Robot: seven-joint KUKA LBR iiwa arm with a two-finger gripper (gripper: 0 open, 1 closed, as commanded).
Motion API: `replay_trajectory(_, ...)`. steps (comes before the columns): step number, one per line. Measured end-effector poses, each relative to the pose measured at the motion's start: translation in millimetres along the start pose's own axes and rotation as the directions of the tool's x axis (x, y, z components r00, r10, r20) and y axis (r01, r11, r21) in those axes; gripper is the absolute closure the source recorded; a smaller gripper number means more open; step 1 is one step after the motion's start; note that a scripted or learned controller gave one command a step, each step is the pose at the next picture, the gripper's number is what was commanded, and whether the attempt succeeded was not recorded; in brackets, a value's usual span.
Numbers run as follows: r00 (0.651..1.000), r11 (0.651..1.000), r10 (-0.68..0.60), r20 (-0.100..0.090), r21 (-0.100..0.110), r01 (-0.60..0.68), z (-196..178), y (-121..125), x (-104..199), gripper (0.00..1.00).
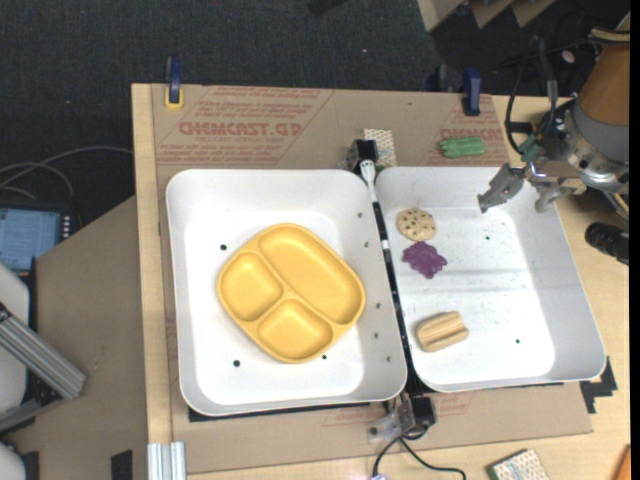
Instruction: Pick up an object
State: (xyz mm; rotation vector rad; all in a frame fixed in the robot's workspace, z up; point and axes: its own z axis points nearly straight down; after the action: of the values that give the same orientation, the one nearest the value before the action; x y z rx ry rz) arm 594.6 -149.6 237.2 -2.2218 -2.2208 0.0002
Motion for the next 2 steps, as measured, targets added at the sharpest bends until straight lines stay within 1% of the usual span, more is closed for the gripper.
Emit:
replay_trajectory(1,1.000,1.000,0.000,-0.004,0.014,0.000,132.8,-16.8,13.3,0.00)
replay_trajectory(2,1.000,1.000,-0.004,0.001,-0.004,0.004,153.8,23.7,43.1,0.00)
